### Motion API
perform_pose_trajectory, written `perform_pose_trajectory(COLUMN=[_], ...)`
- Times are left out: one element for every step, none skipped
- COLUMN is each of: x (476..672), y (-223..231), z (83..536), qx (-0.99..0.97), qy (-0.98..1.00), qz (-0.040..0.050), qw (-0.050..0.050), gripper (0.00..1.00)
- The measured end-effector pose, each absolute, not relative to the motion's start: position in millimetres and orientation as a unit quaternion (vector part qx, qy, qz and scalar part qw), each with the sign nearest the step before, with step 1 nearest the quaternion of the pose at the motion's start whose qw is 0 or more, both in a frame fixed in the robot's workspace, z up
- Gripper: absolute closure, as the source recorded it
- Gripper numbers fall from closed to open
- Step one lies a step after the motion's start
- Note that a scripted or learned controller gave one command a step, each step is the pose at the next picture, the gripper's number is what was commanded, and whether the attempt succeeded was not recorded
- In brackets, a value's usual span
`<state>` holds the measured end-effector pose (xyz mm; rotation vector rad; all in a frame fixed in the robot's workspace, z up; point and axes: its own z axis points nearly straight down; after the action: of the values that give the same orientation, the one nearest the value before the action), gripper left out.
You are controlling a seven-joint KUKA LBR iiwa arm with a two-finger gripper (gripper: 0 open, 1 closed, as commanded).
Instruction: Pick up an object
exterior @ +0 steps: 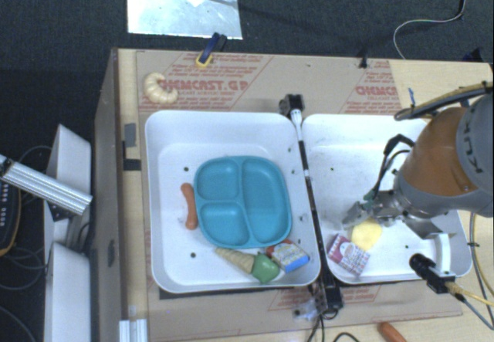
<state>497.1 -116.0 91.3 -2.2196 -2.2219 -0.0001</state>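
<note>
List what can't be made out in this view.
- Gripper: open or shut unclear; blurred, the arm's wrist overhangs it.
- Yellow object: partly under the gripper; contact can't be judged.
- Red-and-white packet: print too small to read.
- Items below the blue tray: overlapping, shapes unclear.

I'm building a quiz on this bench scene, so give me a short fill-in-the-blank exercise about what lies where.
1. The blue divided plate lies in the ____ bin.
2. The gripper is just above a round ____ object in the right bin.
3. The orange sausage lies on the plate's ____ side.
4. The red and white packet lies in the ____ bin.

Missing words: left; yellow; left; right
</note>
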Motion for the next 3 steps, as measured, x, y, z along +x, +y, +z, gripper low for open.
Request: perform_pose_trajectory(x=[577.7, 494.5, 486.7], y=[-146, -135, -207], z=[85, 84, 107], qx=[-0.706, -0.707, -0.707], qy=[-0.708, -0.707, -0.707], qz=[-0.0006, -0.0001, 0.0001], qw=[-0.002, 0.000, -0.001], gripper=[0.00, 0.00, 0.00])
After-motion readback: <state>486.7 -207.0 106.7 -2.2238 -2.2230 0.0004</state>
